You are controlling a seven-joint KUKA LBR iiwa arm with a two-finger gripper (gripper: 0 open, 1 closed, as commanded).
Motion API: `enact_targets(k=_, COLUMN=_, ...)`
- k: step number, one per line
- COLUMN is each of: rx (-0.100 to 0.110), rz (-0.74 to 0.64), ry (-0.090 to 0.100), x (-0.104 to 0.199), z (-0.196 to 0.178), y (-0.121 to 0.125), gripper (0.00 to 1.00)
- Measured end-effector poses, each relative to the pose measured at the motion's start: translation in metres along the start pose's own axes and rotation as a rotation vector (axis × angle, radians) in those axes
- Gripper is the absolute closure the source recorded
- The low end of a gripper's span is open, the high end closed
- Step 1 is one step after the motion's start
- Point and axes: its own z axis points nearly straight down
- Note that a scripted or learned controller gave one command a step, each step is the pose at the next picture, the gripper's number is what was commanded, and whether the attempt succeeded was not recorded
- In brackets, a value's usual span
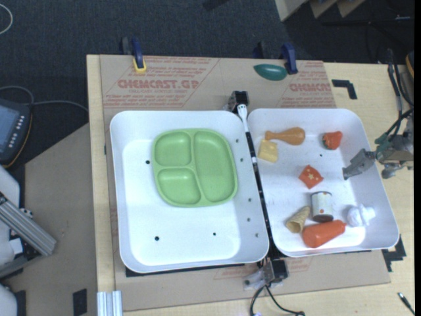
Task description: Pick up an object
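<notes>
Currently the gripper (358,164) sits over the right bin (376,196), near its right wall; finger state cannot be told from this view. Nothing visible between the fingers. Right bin contents: chicken drumstick (287,135), cheese wedge (268,151), red pepper (332,139), red cube (310,176), small can (321,205), carrot (323,233). Left bin (131,222) carries a green divided plate (195,167).

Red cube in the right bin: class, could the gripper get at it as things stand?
Probably yes. The red cube lies alone on bare bin floor, apart from its neighbours, and the gripper is just to its right with nothing between.
</notes>
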Motion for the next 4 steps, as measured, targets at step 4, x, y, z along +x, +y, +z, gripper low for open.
enact_targets(k=4, rx=-0.005, rz=-0.003, ry=0.000, x=0.007, z=0.154, y=0.005, gripper=0.00)
